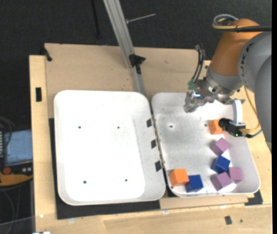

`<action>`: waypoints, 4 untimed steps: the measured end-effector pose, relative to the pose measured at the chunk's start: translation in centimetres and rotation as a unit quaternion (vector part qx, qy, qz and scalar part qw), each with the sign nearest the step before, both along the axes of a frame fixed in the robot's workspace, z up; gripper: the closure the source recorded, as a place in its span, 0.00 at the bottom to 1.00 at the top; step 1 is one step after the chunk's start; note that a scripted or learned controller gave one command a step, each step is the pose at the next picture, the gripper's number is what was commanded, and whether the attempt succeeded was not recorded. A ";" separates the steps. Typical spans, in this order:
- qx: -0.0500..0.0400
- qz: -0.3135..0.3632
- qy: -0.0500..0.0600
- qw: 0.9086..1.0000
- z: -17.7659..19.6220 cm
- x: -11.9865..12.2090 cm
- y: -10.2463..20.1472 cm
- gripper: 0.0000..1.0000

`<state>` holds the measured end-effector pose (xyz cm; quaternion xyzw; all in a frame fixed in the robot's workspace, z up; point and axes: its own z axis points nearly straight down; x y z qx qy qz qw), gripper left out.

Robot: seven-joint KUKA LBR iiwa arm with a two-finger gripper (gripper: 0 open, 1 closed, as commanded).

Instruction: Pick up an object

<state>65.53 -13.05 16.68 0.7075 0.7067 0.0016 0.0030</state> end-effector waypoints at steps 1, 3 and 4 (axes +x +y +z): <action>0.000 0.002 0.000 1.000 4.5 0.1 0.1 1.00; 0.001 0.003 0.002 1.000 8.7 0.6 4.4 1.00; 0.001 0.002 0.003 1.000 7.9 1.0 8.6 1.00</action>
